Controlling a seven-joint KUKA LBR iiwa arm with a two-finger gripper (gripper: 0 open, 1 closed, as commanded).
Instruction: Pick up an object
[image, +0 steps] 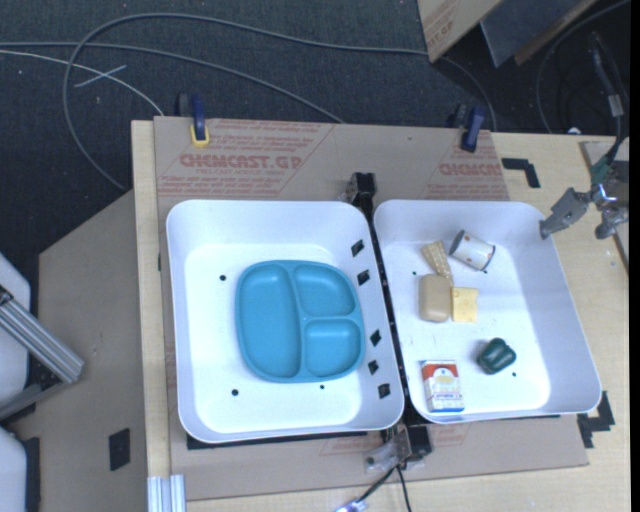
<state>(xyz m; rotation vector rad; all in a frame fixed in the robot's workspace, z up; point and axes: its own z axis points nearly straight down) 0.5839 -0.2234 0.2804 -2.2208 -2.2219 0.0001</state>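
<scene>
Metal gripper (585, 208) waits open beyond the right bin (560, 300); crowded tan block (434, 298) and yellow piece (465, 304) risk a double-grab.

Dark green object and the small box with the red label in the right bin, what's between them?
Bare white bin floor separates the dark green object from the box in the camera view.

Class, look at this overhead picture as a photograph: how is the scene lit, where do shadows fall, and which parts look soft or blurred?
In the camera view, lighting is even and diffuse, with the white bins bright but free of harsh glare; the blue divided plate and the dark green object cast only faint shadows; the hand at the right edge looks soft, and the small carton's print is too blurred to read.
</scene>
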